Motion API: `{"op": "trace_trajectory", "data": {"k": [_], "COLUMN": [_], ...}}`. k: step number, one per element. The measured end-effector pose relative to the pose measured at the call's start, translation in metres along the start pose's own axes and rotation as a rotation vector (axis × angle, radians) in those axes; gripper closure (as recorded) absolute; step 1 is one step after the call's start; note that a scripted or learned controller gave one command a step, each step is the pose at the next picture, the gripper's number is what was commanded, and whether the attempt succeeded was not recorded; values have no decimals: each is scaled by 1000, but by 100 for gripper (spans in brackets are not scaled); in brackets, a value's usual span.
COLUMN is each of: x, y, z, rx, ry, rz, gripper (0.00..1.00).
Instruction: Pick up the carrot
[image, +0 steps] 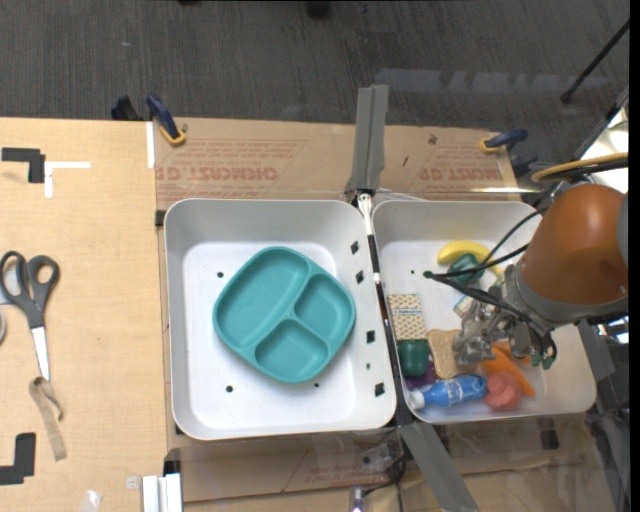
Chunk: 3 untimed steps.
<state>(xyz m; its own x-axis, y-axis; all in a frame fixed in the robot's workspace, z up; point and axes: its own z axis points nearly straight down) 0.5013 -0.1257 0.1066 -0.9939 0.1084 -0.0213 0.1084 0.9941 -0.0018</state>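
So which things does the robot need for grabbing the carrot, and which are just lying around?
For the job:
- carrot, orange, in the right bin
- tool, low over the bin beside the carrot

Just lying about:
- teal divided plate in the left bin
- banana
- blue-capped bottle
- scissors on the bench

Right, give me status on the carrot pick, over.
Claw down in right bin, just left of carrot. Carrot lying in bin, not seen gripped. Blue bottle, pink toy crowd it.
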Motion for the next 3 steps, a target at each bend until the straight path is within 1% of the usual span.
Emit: {"op": "trace_trajectory", "data": {"k": [1, 2, 3], "x": [18, -30, -30], "y": [-44, -31, -31], "z": [-6, -188, -188], "rx": [-3, -7, -6], "ry": [18, 19, 17], "rz": [-119, -360, -361], "gripper": [100, 100, 0]}}
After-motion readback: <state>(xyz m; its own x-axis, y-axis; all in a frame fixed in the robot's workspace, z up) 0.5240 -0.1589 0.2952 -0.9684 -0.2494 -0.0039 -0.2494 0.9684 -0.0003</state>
